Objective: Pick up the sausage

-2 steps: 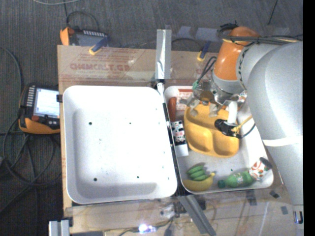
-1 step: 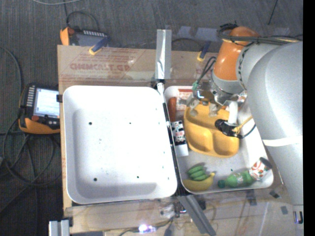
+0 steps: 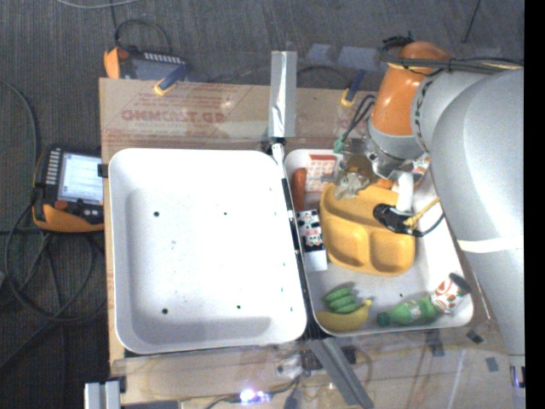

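In the right-hand bin (image 3: pixel 456 267), at about twelve o'clock along its far edge, we see the arm's gripper (image 3: pixel 356 175) hanging low over a crowd of toys; whether it is apart or together, we cannot tell. The sausage (image 3: pixel 299 183) lies near the gripper's nine o'clock, a small reddish-brown cylinder lying lengthwise against the bin's left wall, just beside a large yellow container (image 3: pixel 368 233) and a red-and-white packet (image 3: pixel 320 170). We judge this the approach step: nothing looks grasped yet. The next move likely calls for shifting toward nine o'clock and closing across the sausage's narrow width, a tight fit between wall and container.
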Tool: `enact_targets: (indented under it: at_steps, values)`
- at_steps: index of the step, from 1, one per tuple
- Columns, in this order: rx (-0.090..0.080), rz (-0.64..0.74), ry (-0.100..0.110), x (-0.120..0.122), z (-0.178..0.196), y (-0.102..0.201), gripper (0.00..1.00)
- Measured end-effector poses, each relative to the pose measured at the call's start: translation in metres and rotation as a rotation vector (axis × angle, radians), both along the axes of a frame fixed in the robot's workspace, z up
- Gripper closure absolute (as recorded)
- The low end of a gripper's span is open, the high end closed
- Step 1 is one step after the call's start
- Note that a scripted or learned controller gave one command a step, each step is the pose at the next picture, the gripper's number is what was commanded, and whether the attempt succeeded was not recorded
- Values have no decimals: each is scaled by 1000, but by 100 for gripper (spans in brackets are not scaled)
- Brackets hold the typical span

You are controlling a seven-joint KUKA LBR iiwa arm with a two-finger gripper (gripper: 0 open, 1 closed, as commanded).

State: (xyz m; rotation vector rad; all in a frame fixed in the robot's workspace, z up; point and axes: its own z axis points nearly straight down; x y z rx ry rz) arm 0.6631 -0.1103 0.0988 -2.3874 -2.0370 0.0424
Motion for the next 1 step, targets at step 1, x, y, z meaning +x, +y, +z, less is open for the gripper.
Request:
enact_targets:
  at_steps: [1]
  values:
    - [19,377,-18,5,85,40,100]
